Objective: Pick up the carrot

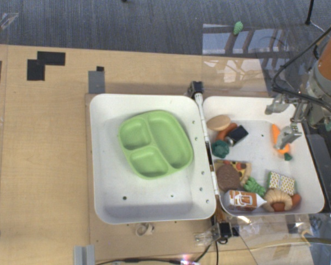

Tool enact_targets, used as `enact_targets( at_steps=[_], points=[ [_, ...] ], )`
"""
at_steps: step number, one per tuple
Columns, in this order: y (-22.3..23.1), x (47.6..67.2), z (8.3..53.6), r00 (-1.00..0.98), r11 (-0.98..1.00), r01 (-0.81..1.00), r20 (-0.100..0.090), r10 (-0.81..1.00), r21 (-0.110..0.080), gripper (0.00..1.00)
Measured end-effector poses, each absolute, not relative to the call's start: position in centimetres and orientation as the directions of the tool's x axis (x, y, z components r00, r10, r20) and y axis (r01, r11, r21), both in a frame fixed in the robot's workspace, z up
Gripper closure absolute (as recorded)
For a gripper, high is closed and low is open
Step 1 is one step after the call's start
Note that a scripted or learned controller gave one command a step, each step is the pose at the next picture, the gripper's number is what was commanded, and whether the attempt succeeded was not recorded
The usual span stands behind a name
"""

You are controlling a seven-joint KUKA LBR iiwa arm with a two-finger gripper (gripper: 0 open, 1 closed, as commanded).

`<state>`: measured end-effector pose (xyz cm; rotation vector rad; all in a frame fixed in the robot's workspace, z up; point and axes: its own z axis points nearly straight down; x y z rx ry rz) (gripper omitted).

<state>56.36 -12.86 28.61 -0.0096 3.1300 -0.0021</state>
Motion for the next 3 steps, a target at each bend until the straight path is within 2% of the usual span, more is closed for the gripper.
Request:
enact_targets(
  at_steps=[1,2,3],
  points=[
    [-18.8,60.1,19.4,-1.0,1.0,-0.009,-0.003,-0.009,0.0,0.0],
    [-20.5,65.0,9.0,-0.995,0.995,-0.097,-0.018,-0.097,-0.004,0.0],
    [-20.4,61.6,8.8,-0.999,0.999,-0.047,-0.013,-0.047,-0.001,0.0]
  ],
)
